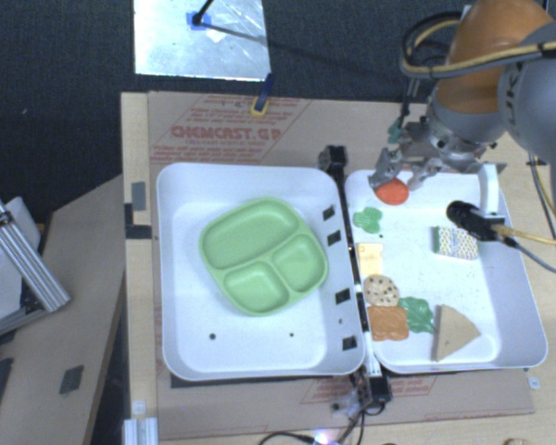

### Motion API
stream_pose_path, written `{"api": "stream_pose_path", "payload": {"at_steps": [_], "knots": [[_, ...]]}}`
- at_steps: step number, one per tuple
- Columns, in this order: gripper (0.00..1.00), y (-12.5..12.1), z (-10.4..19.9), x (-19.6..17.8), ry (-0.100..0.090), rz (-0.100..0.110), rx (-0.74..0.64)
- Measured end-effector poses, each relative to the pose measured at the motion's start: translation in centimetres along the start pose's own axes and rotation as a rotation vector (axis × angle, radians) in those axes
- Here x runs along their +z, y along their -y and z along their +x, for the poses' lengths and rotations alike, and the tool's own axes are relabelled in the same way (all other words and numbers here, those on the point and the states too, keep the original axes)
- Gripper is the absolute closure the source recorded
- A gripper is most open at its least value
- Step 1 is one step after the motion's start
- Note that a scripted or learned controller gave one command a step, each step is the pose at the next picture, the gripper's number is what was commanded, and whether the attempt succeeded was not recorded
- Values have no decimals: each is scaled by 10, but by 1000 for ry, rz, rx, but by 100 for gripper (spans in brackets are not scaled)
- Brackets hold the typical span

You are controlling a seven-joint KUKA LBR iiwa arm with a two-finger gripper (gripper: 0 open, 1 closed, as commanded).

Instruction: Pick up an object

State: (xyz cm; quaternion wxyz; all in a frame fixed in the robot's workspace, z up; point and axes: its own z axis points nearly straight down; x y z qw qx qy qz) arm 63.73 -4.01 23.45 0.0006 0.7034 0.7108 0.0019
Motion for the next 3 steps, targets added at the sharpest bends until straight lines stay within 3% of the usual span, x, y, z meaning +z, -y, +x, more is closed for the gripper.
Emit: {"api": "stream_pose_path", "payload": {"at_steps": [1,3], "knots": [[100,10,30,21,1,3,2],[100,7,31,0,2,2,5]]}}
